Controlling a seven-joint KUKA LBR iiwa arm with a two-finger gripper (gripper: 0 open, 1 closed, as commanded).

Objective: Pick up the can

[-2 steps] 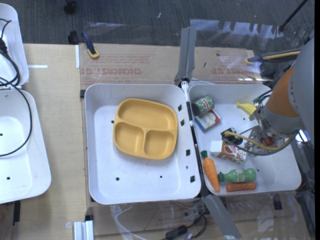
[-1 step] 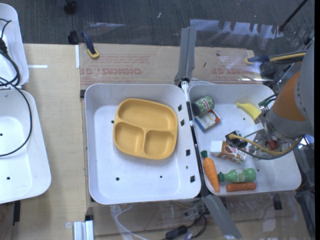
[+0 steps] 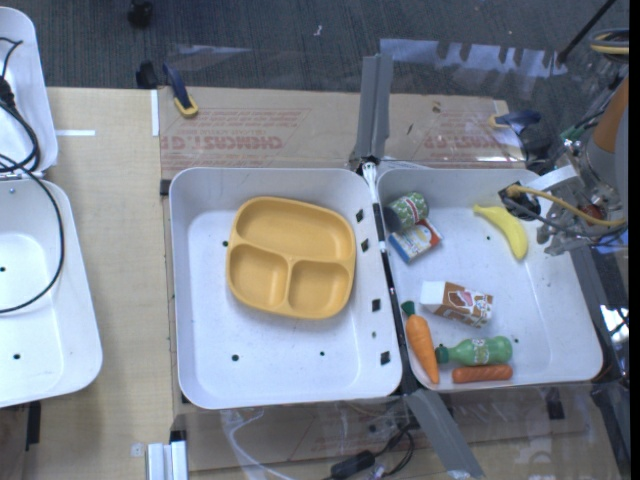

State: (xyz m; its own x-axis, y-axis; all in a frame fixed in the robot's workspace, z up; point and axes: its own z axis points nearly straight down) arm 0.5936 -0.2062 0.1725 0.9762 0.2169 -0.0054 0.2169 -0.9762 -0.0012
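At the right edge of the frame: my gripper (image 3: 575,230) sits above the right rim of the right bin (image 3: 560,368); cables and glare cover the tip, so I cannot tell its state; nothing is seen held.
Can: the can (image 3: 408,208), green and white, lies on its side in the upper left corner of the right bin, just beside the divider between the bins and touching, or very nearly touching, the small red and white packet (image 3: 417,240) below it.
Step in hand: approach, by my judgement; I am well apart from the can, with the banana (image 3: 505,230) lying between us; pickup not yet done.
Next move: I judge it calls for travel leftward across the bin, over the banana, then a descent on the can; the bin wall and the packet leave little room on two sides, so the approach should favour the open side toward frame centre; a can on its side may roll.
Count, right bin: one can; one packet; one banana; one carton (image 3: 458,304); one carrot (image 3: 422,348); one green bottle (image 3: 477,350); one red item (image 3: 482,374) at the lower edge, kind uncertain.
Count, left bin (image 3: 200,358): one yellow divided tray (image 3: 291,256), three compartments.
Bins: two.
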